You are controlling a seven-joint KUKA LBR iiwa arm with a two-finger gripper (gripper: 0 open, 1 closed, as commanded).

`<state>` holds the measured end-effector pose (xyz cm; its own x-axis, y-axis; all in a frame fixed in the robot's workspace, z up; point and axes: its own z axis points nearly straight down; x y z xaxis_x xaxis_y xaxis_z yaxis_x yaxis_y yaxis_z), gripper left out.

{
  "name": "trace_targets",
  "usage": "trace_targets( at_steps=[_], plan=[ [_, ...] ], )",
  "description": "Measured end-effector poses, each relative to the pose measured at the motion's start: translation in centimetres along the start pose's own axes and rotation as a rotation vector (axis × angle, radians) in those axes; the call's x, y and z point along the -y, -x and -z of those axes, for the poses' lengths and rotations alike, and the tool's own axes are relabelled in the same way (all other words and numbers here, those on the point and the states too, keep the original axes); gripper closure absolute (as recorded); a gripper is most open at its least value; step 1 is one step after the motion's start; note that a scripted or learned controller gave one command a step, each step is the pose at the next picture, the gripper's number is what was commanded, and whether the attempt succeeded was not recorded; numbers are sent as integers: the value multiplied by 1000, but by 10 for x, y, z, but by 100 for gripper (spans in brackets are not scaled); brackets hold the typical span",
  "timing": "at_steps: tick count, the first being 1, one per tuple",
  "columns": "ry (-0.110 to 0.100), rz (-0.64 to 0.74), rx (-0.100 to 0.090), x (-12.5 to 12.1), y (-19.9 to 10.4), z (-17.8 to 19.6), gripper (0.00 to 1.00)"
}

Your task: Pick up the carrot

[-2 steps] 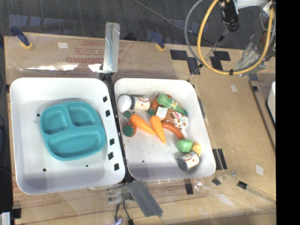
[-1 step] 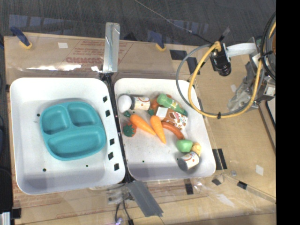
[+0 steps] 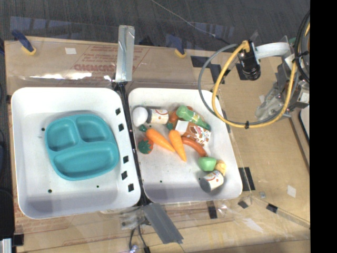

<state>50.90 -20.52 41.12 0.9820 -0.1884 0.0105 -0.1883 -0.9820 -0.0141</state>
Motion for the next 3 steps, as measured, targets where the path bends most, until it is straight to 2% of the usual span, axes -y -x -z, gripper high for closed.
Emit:
trace_targets(
  at_steps=[2,3],
  plan=[
    [-19,10,-12,7,-4,21,100],
    [8,-5,13,9,-63,-3,100]
  ],
)
